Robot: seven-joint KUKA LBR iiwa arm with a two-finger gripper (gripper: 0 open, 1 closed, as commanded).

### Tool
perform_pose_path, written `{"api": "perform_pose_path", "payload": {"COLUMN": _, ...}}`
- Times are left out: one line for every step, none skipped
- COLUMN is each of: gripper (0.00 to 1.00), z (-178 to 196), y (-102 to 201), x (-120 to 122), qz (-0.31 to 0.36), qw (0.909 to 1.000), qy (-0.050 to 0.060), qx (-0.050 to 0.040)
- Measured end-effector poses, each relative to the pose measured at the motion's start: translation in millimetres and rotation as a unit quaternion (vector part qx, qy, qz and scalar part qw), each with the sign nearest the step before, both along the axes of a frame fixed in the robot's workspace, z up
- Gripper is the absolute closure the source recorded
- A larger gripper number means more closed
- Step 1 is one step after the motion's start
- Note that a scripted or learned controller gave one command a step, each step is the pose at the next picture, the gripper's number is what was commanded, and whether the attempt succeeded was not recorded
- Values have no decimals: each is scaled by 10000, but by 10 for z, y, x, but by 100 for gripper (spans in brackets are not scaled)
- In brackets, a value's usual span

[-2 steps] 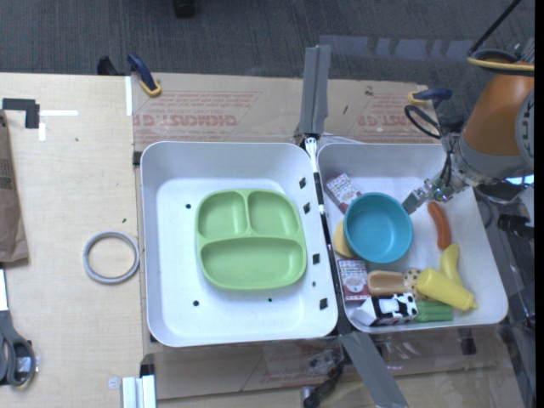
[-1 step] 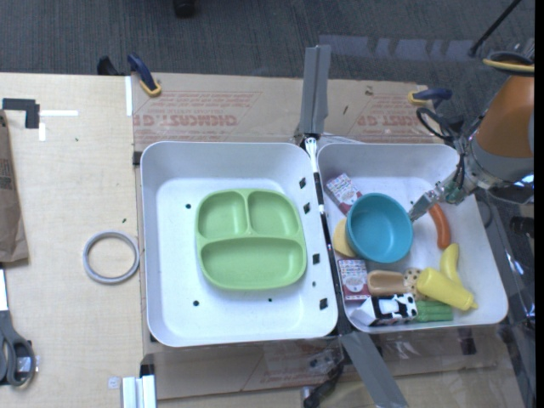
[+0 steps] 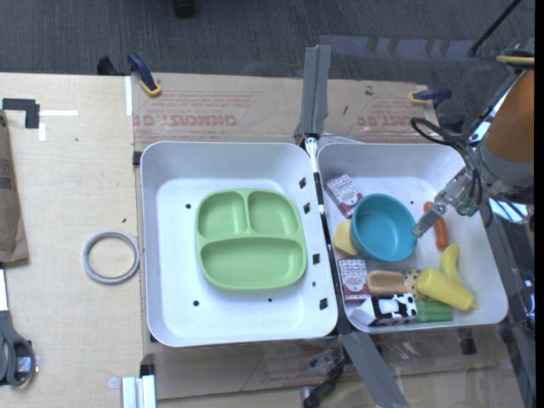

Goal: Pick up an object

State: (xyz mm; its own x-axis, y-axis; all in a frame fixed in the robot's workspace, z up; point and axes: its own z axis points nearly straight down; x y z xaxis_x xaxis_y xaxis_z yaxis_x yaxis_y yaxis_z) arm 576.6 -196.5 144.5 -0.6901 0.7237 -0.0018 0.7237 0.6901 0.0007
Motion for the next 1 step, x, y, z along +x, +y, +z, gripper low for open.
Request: {"api": "perform_pose_path", "payload": {"gripper": 0, "z": -526, "y": -252, "x": -20, "qz": -810, "qw": 9967, "qy": 1, "qx": 2}}
